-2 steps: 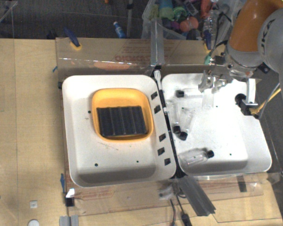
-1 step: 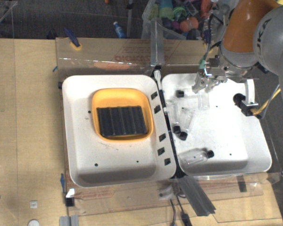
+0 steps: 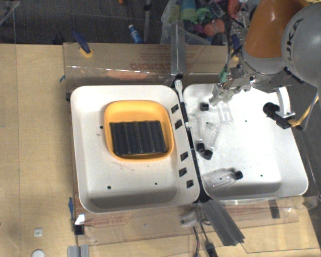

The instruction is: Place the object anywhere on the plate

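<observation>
two shallow white bins sit side by side on the wooden bench (image 3: 27, 143), and the task's things are split between them: the yellow rounded-square plastic plate (image 3: 136, 110) lies in the left bin (image 3: 128, 191) with a dark ribbed rectangular slab (image 3: 137, 138) resting on it, while the right bin (image 3: 267, 165) holds several small clear plastic bottles with black caps. one clear bottle (image 3: 223, 177) lies on its side near the front of that bin, another pair (image 3: 205, 143) lies close to the divider, and a further clear piece (image 3: 220, 111) lies just beneath the gripper (image 3: 228, 85). the gripper hangs over the back of the right bin; whether it is spread or pressed together cannot be told here. such a bottle looks light, stiff and smooth, so it would likely roll or squirt out of a pinch; the straight body just behind the cap seems the safest place to take it, across its width. the bin floor is slick and slopes up at the walls, which could let a nudged bottle slide away. a tall divider (image 3: 184, 138) with black clips stands between the bins, so a carry to the plate would need height. most of the plate is taken up by the slab, leaving its rim and the slab's top as landing room.
</observation>
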`<state>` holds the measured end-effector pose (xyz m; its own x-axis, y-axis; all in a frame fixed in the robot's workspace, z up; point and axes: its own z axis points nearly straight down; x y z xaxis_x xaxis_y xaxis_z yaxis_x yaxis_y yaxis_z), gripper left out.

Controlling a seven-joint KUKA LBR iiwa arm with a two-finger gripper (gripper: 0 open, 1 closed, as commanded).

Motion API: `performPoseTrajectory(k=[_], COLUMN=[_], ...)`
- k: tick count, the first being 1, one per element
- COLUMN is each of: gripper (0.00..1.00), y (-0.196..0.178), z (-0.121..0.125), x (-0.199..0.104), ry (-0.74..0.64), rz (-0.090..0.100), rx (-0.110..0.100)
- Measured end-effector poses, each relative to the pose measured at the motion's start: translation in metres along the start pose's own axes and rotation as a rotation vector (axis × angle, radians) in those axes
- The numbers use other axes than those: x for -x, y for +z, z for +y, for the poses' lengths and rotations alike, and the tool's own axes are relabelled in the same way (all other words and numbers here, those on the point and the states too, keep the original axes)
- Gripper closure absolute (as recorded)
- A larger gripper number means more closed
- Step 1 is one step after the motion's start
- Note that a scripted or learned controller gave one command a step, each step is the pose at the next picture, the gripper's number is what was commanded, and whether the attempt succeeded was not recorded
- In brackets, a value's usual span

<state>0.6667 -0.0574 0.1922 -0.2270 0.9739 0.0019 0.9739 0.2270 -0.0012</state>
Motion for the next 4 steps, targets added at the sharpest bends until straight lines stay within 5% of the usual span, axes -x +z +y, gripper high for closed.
performPoseTrajectory(k=[1, 2, 3, 4], gripper=[1.00, 1.00, 1.00, 1.00], y=[-0.031, 0.007, 0.006, -0.014], z=[0.004, 0.005, 0.010, 0.004], x=[-0.015, -0.022, -0.039, -0.050], ry=[-0.230, -0.313, -0.596, -0.646], rz=[-0.004, -0.001, -0.001, -0.004], rx=[0.006, 0.000, 0.002, 0.004])
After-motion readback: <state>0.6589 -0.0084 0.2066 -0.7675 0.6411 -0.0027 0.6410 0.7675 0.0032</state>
